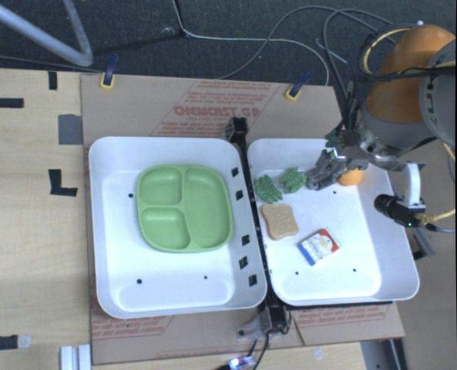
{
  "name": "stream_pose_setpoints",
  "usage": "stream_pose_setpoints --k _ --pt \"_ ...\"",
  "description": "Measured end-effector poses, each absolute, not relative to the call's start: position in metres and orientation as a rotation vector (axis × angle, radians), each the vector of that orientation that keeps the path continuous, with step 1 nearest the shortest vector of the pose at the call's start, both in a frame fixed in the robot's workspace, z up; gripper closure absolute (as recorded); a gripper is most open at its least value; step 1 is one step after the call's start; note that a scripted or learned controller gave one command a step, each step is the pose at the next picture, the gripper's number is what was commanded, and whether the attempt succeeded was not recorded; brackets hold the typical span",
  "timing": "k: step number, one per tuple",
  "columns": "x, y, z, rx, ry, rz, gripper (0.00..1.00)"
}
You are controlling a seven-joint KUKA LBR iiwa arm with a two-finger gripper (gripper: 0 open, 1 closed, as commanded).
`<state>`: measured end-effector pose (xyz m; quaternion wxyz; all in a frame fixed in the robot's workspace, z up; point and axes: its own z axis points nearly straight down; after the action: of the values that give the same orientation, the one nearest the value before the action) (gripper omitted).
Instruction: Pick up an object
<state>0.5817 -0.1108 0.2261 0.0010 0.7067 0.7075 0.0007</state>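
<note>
Over right bin [382,280], end effector [321,173] hovering low near far wall, finger state unclear. Orange object [352,177] lying just beside it; green pieces [280,183], toast [279,220], packet [318,246] sitting nearby.

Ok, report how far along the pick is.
Nothing looks picked yet. The gripper is low in the right bin, beside the green broccoli piece and an orange item; no object shows between its fingers. The toast slice, the small packet and another green piece lie in that bin. Grasp and lift remain.
</note>
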Motion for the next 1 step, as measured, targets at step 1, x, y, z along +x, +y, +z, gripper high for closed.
stream_pose_setpoints --k 1 --pt "0.5844 -0.0617 0.2345 2.216 2.228 0.001 1.0"
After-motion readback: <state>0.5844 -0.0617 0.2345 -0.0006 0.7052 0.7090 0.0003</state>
